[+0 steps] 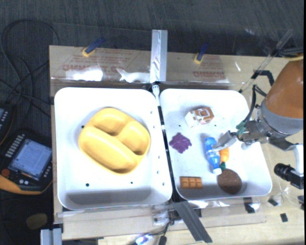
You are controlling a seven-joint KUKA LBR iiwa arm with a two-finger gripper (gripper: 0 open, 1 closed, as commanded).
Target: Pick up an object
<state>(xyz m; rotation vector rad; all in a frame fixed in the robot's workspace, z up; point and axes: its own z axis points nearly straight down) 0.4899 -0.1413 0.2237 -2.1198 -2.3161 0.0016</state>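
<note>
Gripper (225, 140), jaw state unclear, hovers over blue bottle (211, 155), near purple piece (180, 143) and brown lump (229, 180).

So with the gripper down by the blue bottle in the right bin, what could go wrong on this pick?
The gripper sits at the blue bottle, which lies flat with a small orange piece against it; the fingers might catch both or just nudge the bottle aside. The brown round object lies just below, so a pushed bottle could bump into it. A grasp is not visible yet, so the arm may lift with nothing.
</note>
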